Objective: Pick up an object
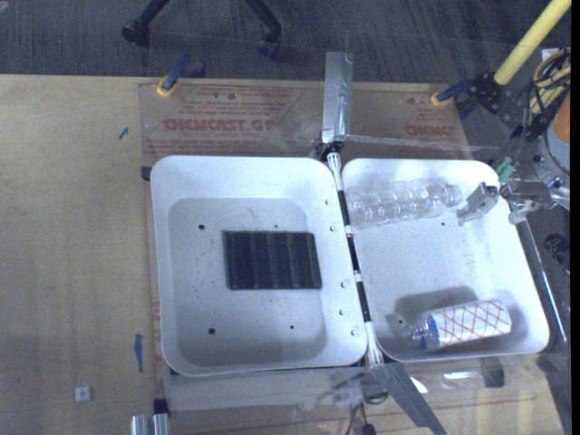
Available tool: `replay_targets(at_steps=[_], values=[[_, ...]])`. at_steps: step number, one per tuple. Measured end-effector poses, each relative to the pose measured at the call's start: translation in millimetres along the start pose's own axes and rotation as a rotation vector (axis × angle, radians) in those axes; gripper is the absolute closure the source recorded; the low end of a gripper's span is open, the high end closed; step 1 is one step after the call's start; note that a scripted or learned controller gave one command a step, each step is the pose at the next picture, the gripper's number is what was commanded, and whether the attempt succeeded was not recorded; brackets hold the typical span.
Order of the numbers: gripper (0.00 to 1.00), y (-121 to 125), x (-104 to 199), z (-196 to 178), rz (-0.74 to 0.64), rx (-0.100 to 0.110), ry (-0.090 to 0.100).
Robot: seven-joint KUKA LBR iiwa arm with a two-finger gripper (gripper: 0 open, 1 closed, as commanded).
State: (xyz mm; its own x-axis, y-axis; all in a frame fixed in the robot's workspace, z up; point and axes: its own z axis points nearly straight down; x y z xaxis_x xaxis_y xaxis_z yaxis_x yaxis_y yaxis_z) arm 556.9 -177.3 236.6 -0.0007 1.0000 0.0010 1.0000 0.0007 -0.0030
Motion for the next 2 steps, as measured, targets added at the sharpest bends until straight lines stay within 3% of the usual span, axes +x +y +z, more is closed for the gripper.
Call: replay_targets(at_steps=[1,2], values=[[0.00,-65.0,61.0,40.1,0.261,0.002,0.002],[0.00,-78.0,48.7,139.1,0.119,-0.001,0.000]])
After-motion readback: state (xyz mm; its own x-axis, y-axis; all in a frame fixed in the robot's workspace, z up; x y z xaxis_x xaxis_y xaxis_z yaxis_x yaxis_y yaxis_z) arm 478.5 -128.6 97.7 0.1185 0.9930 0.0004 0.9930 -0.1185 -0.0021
